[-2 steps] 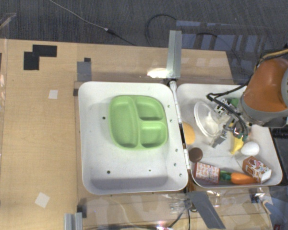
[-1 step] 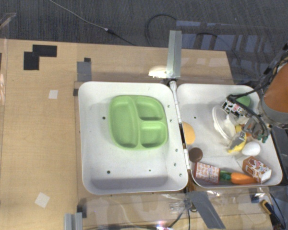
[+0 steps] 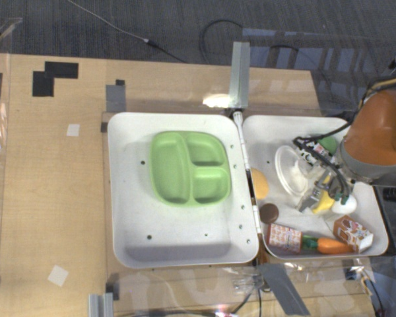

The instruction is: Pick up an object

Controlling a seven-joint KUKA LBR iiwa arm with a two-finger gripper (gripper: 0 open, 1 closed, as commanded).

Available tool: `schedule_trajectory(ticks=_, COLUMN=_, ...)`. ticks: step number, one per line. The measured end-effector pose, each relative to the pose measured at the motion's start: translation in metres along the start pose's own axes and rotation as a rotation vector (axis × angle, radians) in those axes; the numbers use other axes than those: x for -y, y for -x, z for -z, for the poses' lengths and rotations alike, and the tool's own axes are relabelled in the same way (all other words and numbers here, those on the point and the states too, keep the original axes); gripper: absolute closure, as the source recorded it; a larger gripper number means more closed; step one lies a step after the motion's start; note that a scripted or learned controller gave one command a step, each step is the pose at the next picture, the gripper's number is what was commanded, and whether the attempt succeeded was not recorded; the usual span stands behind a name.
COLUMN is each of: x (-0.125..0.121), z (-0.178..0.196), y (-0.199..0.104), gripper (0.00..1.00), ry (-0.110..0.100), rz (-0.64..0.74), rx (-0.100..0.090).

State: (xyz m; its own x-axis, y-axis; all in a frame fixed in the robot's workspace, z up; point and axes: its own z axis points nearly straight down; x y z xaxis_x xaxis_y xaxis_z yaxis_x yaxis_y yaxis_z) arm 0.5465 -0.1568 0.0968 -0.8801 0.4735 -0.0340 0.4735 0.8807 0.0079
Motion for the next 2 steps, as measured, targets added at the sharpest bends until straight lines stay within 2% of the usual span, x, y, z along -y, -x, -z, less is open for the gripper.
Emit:
schedule_trajectory(ticks=1, x=-0.0023, z=0.0146, y=0.0051, gripper=1.00, ry=0.004, rz=0.005, rx=0.017)
schedule_trajectory(ticks=2, x=-0.0022, z=0.0140, y=0.0047, gripper=0.00, ry=0.004, rz=0.005, rx=0.015)
